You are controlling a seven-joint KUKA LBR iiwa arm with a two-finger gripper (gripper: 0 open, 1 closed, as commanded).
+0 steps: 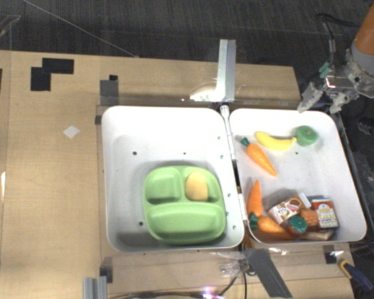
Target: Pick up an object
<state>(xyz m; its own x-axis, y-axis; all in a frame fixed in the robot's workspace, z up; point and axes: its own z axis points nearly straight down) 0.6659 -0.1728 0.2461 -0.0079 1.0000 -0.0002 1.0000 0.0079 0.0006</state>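
My gripper (pixel 321 100) hangs above the far right corner of the right bin (pixel 346 161), its two fingers spread open with nothing between them. Below it in that bin lie a yellow banana (pixel 275 141) and a green round fruit (pixel 306 136). An orange carrot (pixel 260 157) lies just left of the banana. Near the front of the bin a second carrot (pixel 255 198) stands beside a third one (pixel 269 225), small printed cartons (pixel 285 209) and a brown round piece (pixel 309 217).
The left bin (pixel 121 167) holds a green divided tray (pixel 156 220) with a yellow lemon-like fruit (pixel 197 186) in its upper right compartment. A metal post (pixel 227 70) stands behind the seam between the bins. Dark cables and equipment crowd the far right.
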